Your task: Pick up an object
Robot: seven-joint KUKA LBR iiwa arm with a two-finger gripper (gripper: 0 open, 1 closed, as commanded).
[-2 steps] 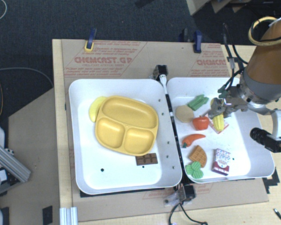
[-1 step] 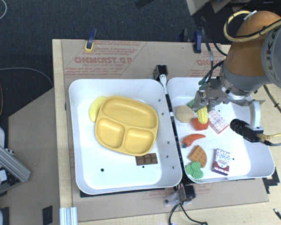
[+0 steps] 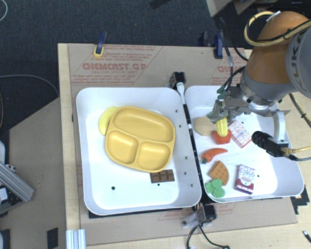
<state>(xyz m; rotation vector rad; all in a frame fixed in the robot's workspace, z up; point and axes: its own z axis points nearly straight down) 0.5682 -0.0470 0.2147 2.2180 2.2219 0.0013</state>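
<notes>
lying near the front edge of the left white bin (image 3: 88, 154): small brown chocolate-bar piece (image 3: 162, 177), just beside the front rim of a yellow plastic divided plate (image 3: 140, 138) sitting across that bin's middle. peeking out from under the plate's back-left rim: pale yellow rounded piece (image 3: 107, 119).

sitting in the front-left corner of the right white bin (image 3: 287, 183): green leafy toy piece (image 3: 215, 188), touching a tan waffle-textured piece (image 3: 219, 172) just behind it. resting nearer the front edge, toward the bin's middle: small maroon and white carton (image 3: 245, 179). lying along the left edge: orange-red pepper-shaped toy (image 3: 214, 153). sitting further back along that edge: beige rounded lump (image 3: 202, 125). lying tilted toward the middle: red-and-white patterned packet (image 3: 240, 134).

reaching down over the right bin's back-left part: grey two-finger gripper (image 3: 221, 116), under the grey and orange arm (image 3: 272, 56). standing at the gripper's tip: yellow toy corn cob (image 3: 222, 124), with an orange-red round toy (image 3: 221, 137) touching its lower end. cannot tell whether closed on the corn, together or apart; tip hidden by the wrist body.
</notes>
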